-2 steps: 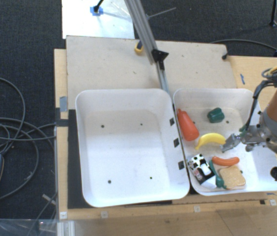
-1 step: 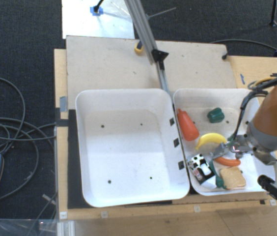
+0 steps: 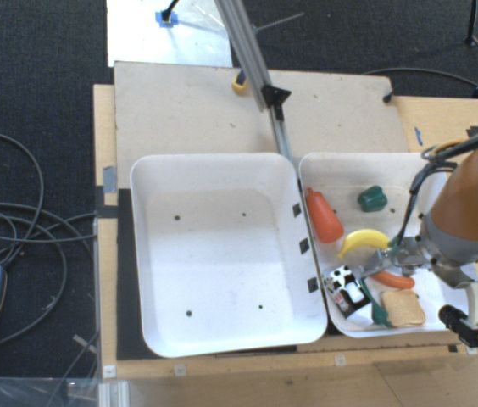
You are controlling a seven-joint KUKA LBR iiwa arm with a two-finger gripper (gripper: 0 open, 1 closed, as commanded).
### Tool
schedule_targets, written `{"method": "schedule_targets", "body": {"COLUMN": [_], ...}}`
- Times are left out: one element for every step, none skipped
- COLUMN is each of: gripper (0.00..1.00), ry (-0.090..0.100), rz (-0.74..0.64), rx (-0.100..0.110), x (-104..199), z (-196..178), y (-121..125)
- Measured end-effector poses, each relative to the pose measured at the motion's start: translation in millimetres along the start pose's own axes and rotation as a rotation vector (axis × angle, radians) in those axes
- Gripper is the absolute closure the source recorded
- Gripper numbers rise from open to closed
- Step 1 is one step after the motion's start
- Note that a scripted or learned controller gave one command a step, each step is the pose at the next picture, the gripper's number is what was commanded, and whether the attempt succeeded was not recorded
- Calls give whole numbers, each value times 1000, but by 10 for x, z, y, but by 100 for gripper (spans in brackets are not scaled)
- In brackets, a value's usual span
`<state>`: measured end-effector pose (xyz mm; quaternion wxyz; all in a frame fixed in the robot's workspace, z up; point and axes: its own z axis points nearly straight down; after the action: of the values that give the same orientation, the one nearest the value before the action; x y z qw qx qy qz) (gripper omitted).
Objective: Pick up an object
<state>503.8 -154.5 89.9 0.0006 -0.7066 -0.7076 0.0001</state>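
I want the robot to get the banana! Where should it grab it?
Probably best at the middle of the yellow banana, coming straight down from above. It lies flat in the right bin, curved like an arch, so its narrow middle would fit between two fingers. The orange bottle sits close on its left, so keep clear there.

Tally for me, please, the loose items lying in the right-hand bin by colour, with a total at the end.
Orange or red: 2, a bottle-shaped item and a sausage-shaped item
Green: 2, a chunky piece and a slim piece
Yellow: 1, a banana
Tan: 1, a bread-like slice
Black and white: 1, a small box-like item
Total: 7
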Motion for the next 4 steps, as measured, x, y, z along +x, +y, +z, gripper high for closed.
{"method": "schedule_targets", "body": {"gripper": [100, 100, 100, 100], "ry": [-1, -3, -3, -3], "rz": [0, -5, -4, -4], "rx": [-4, -9, -8, -8], "x": [-5, 19, -49, -53], "z": [-114, -703, -1163, -1642], "y": [10, 118, 169, 185]}}
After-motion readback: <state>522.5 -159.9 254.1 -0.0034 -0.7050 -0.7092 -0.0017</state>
